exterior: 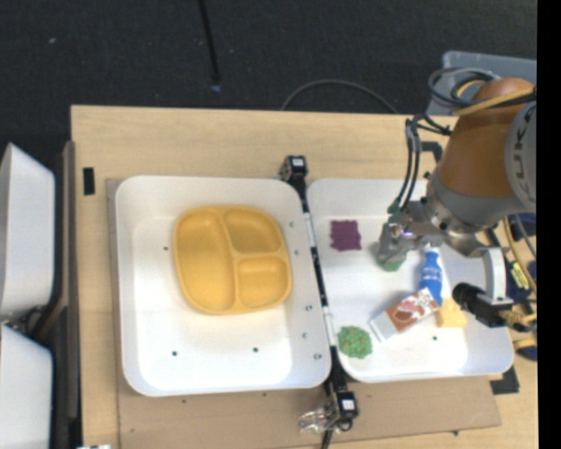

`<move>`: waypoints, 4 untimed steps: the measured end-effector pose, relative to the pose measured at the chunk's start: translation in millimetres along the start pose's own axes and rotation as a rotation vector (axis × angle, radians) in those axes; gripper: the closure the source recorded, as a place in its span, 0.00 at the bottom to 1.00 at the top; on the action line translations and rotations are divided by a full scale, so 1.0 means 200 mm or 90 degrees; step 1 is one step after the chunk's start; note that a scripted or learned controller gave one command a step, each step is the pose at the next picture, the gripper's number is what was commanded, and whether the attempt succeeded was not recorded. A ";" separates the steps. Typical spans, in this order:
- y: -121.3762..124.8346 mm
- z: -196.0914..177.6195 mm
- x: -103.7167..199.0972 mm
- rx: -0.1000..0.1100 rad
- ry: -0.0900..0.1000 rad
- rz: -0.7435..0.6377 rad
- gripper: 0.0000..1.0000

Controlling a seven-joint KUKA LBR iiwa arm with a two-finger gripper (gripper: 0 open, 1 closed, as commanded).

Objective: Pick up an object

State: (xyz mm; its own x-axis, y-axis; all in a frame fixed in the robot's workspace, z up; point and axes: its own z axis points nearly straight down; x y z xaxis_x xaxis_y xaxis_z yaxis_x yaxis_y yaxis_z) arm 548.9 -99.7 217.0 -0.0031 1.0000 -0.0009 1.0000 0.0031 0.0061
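Observation:
The right bin [355, 195] holds a purple square piece [345, 235], a green fuzzy ball [355, 341], a white and red carton [407, 314], a blue bottle [431, 277] and a yellow block [453, 318]. My gripper [391, 249] hangs low over the bin's middle, just right of the purple piece and left of the blue bottle. A small greenish thing [390, 261] sits right under its tip. The arm's orange band [481, 157] rises above it.
The left bin [150, 363] bears a yellow divided tray [232, 257]. A black clip [293, 167] sits at the far end of the wall between the bins. A white box [19, 232] stands off the bench's left side. Cables hang at the far right.

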 end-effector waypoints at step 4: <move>0.32 -0.17 0.66 0.003 0.000 -0.001 1.00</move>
State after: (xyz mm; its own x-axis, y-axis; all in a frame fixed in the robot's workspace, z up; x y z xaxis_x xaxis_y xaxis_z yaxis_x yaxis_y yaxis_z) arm 613.3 33.3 252.2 -0.0054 1.0000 -0.0010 1.0000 0.0054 0.0017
